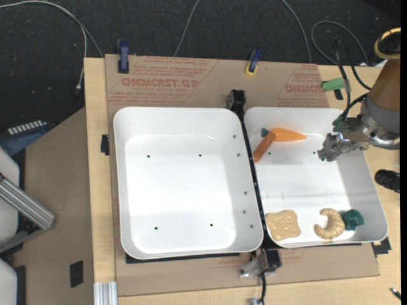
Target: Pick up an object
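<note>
Right of the carrot (289, 134), my tool (331, 150) hovers low for a pick; grip state unclear, nothing visibly held.

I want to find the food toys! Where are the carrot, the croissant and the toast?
carrot (289, 134): camera view, middle of its orange body.
croissant (331, 224): camera view, middle of its curved back.
toast (283, 224): camera view, centre of the slice.

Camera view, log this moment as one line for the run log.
gripper: over right bin, far side, holding nothing visible | carrots: far left | toast, croissant, green piece: near edge
</note>
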You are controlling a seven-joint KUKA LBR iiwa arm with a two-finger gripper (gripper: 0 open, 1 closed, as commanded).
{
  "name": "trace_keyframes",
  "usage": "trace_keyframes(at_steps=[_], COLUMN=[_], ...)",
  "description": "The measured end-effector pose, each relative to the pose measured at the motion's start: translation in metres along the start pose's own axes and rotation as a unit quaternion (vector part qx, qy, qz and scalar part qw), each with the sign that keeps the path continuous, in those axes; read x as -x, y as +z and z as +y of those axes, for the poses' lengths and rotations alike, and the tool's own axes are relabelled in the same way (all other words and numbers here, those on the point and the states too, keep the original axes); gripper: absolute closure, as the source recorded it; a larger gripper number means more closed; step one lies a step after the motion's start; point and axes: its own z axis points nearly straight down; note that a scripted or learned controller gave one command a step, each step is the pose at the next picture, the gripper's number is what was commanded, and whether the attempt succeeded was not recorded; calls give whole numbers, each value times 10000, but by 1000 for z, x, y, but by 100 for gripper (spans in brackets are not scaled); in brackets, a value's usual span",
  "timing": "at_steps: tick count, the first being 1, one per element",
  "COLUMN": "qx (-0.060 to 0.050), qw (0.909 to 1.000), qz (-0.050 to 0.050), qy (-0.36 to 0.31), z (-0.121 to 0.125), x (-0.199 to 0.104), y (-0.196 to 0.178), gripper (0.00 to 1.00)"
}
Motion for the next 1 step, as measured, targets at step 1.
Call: trace_keyframes(at_steps=[1], qx=[1], qw=[10000], qz=[-1], qy=[0], z=[0], x=[-50], y=[6], gripper=[100])
